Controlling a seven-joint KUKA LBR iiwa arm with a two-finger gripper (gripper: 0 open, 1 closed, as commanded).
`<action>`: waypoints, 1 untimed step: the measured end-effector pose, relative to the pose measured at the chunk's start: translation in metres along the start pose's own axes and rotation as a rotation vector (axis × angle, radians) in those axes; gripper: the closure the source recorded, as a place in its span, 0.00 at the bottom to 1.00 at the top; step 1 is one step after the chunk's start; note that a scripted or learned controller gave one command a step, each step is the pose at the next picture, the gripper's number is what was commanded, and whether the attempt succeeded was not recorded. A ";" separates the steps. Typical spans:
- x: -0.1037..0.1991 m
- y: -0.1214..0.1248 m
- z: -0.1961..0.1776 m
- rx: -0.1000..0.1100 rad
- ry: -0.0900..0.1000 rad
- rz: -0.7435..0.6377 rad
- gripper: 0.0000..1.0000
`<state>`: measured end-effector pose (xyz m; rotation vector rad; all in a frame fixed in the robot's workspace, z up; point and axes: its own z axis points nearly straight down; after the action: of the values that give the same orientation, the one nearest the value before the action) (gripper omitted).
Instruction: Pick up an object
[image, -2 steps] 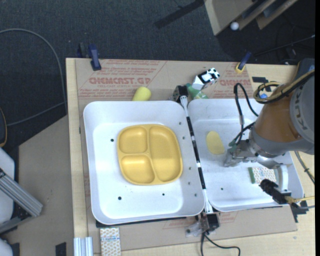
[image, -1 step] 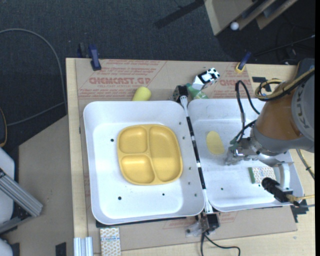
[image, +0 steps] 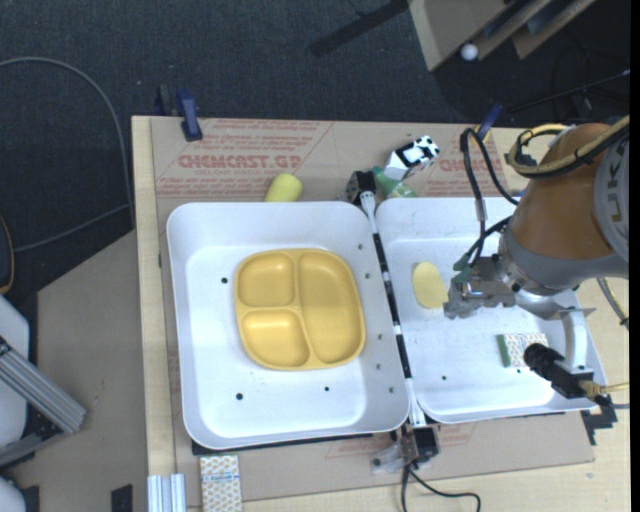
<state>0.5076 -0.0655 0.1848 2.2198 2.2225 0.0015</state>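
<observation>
Jaws (image: 462, 303) state: cannot tell | beside yellow piece (image: 428, 285) | right bin (image: 480, 405) mid-floor

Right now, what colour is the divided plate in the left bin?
Yellow. The divided plate shows best in the camera view, lying in the white left bin.
</observation>
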 end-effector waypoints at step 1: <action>0.000 0.000 0.000 0.001 0.000 0.001 0.00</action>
<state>0.5073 -0.0658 0.1845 2.2207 2.2222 0.0005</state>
